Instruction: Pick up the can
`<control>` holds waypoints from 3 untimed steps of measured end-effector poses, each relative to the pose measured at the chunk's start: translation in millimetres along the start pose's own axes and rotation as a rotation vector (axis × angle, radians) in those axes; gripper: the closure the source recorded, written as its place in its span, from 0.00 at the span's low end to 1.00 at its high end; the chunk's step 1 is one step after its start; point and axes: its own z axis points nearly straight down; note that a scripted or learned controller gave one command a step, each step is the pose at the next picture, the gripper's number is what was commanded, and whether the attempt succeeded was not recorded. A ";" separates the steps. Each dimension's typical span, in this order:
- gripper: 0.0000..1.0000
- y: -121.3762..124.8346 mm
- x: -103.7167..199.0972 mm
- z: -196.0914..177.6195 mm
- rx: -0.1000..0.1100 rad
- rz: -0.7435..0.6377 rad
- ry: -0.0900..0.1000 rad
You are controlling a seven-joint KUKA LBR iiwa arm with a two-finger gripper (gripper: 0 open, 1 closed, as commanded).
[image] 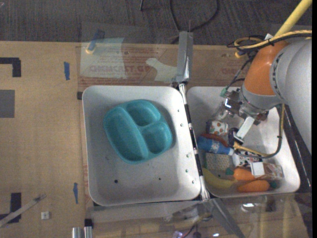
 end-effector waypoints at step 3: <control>1.00 -64.3 60.2 -126.6 0.006 -0.127 -0.003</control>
